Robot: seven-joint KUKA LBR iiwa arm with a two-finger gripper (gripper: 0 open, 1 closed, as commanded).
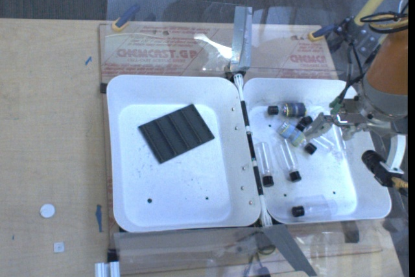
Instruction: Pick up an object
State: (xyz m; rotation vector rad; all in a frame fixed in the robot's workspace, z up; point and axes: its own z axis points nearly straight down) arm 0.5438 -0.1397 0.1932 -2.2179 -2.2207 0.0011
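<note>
On the worktop (52, 139) sit two white bins. The left bin (123, 159), mid-frame, holds a dark ribbed mat (176, 132), lying tilted. The right bin (343, 194) holds several clear vials (288, 159) with black caps, scattered apart. The arm (389, 68) reaches in at the right edge; its pincer (319, 127) hangs low among the upper vials, just beside a blue-labelled one (291, 132). Whether it pinches anything, I cannot tell.
</note>
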